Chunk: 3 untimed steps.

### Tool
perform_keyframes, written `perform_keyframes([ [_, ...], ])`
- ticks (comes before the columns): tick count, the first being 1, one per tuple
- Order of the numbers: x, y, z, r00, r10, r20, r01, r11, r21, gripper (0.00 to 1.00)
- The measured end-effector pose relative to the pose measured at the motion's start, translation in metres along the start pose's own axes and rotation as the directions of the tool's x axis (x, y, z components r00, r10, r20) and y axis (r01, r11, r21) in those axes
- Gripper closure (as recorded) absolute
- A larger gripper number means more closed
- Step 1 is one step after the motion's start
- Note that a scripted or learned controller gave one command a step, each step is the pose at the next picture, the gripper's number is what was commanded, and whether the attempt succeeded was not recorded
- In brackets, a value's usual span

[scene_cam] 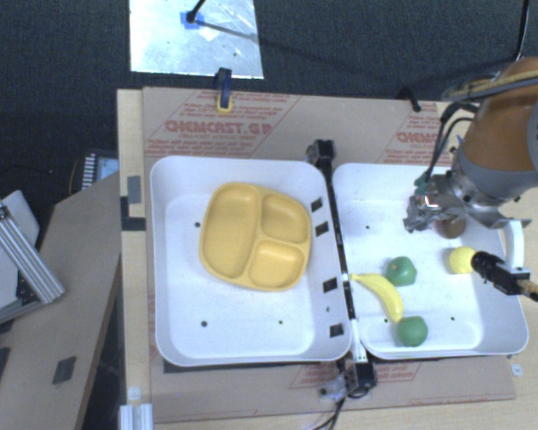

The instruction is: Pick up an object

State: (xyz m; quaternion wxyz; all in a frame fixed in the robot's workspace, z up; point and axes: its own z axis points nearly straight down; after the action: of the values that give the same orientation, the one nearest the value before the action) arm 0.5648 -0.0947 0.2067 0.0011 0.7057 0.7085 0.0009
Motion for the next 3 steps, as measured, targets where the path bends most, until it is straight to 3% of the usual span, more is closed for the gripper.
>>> perform_keyframes([
  [3, 0.145, 0.063, 0.0, 1.0, -0.004, -0.002, 0.004, 1.0, -0.001, 1.0],
])
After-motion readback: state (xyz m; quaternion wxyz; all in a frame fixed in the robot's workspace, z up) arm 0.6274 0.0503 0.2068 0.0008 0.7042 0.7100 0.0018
